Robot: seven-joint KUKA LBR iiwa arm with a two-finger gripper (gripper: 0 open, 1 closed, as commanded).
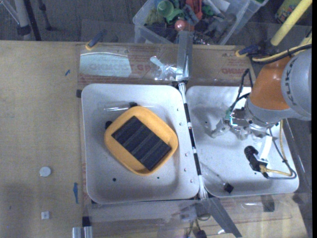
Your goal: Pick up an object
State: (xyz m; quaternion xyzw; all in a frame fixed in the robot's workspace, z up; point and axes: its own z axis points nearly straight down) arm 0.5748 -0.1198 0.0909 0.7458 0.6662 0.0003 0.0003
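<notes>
Arm (285,86) came in from the right, orange band above the wrist, positioned over the right bin (213,177). End effector (221,129) sat low in that bin, left of the wrist, close to the bin floor. Couldn't tell how wide it was spread or whether it had hold of anything; the tip region was small and blurred against the white floor.

Left bin (94,133) held the one obvious pick candidate: a yellow tray-like object (141,139) with a dark ribbed insert, lying flat and rotated diagonally, about centre of the bin. It was well apart from the end effector, with the divider between the two bins in between. A small dark item (132,104) sat just beyond its far edge, too small to identify.

Right bin also had a small black piece (228,187) near its front edge, apart from the end effector. A black connector with a yellow cable (258,163) hung below the wrist over the bin's right side.

On the wood surface (34,108): a small grey disc (45,171) at left, well clear of both bins. Clear tote of mixed toys (198,9) sat beyond the bins at the far side.
</notes>
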